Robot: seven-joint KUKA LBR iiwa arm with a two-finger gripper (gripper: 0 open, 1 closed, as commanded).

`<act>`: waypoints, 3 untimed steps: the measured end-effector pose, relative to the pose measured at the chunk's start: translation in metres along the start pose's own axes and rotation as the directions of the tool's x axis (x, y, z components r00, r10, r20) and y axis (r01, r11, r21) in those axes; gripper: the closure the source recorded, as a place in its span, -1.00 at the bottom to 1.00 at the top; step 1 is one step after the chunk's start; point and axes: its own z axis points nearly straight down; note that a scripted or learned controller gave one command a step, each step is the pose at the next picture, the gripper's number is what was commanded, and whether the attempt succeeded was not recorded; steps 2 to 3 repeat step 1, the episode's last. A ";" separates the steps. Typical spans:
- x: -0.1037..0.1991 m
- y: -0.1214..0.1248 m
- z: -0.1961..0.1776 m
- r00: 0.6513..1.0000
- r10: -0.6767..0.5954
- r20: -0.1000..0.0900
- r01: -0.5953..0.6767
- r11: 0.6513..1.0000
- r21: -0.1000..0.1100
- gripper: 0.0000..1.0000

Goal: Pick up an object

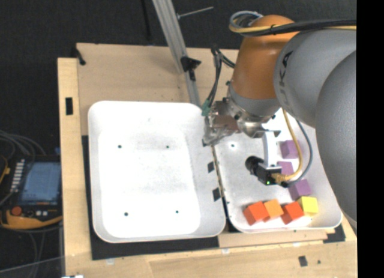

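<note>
— Where sat the end effector (213, 131)?
— Over the right bin's (240, 202) rim at ten o'clock, beside the left bin (147, 169). Opening: impossible to tell; nothing seen held.
— And the blocks?
— Orange (257, 212), red (293, 212) and yellow (309, 205) clustered at five o'clock; purple ones (289, 149) toward three.

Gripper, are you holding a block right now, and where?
Cannot tell. The gripper sits at the right bin's left edge, away from the coloured blocks, with nothing visibly held.

Shallow white plastic bins (144, 169), smooth, faintly speckled; pale matt wooden bench (69, 151); glossy orange band (258, 60) on smooth grey arm (327, 90).
</note>
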 end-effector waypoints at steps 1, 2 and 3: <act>0.055 0.027 0.010 1.000 0.000 0.001 0.000 1.000 0.000 1.00; 0.055 0.027 0.010 1.000 0.000 0.001 0.000 1.000 0.000 1.00; 0.055 0.027 0.010 1.000 0.000 0.001 0.000 1.000 0.000 1.00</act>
